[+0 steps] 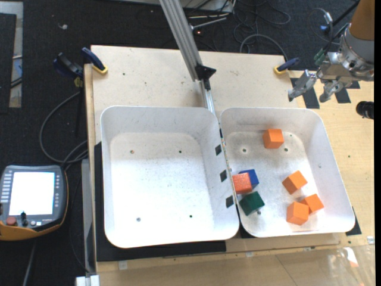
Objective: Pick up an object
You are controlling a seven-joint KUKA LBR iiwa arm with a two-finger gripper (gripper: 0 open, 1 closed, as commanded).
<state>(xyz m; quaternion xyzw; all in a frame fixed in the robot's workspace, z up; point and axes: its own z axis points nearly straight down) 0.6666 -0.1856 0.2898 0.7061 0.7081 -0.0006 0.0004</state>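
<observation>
The right bin [324,133] holds several blocks. An orange cube [273,138] lies near its far side. A red-orange block [242,183] sits against a blue block [250,176] near the divider, with a dark green block [252,202] just in front of them. Three more orange cubes [294,182] [314,203] [297,213] cluster at the near right. My gripper [314,89] hangs high above the bench beyond the right bin's far right corner, its two fingers spread open with nothing between them.
The left bin [113,130] stands beside the right one. A slanted metal pole [181,31] runs down to the bins' shared edge. Blue-and-yellow clamps [92,61] [286,66] grip the board's far corners. A teach pendant [33,201] lies at the left.
</observation>
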